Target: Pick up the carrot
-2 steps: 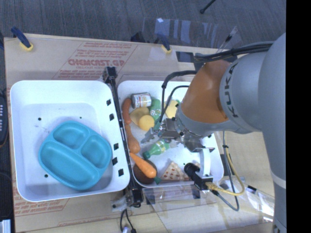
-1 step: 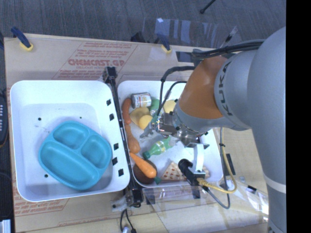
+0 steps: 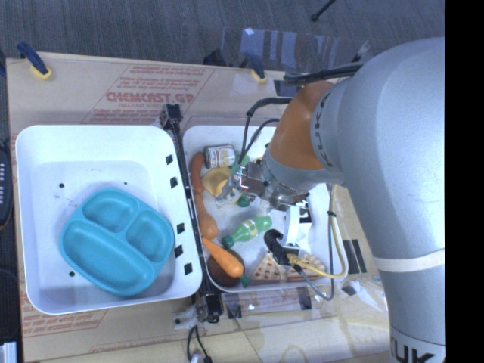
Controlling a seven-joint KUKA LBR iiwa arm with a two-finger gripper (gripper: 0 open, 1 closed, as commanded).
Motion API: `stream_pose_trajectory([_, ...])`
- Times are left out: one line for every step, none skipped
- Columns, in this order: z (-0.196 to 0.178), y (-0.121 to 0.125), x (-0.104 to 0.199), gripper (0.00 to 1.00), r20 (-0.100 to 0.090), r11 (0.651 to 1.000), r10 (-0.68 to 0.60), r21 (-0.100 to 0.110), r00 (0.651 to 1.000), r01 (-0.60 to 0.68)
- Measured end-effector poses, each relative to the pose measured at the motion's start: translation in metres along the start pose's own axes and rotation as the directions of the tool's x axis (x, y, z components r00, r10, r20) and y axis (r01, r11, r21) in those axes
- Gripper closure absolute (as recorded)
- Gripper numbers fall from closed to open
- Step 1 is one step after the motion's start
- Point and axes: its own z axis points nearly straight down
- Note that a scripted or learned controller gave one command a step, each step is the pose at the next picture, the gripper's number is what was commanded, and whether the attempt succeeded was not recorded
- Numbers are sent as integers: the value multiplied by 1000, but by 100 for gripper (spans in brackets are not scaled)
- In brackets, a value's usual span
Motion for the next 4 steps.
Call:
stream_pose_trajectory([-65, -84, 32, 0, -4, 1000, -26, -5, 1000, 26])
stream_pose_trajectory([-64, -46, 38, 0, 0, 998, 64, -4, 998, -64])
stream_pose_trajectory([38, -62, -34, 0, -4, 994, 113, -4, 994, -113])
stream_pose_trajectory([29, -63, -31, 100, -5, 995, 100, 5, 995, -100])
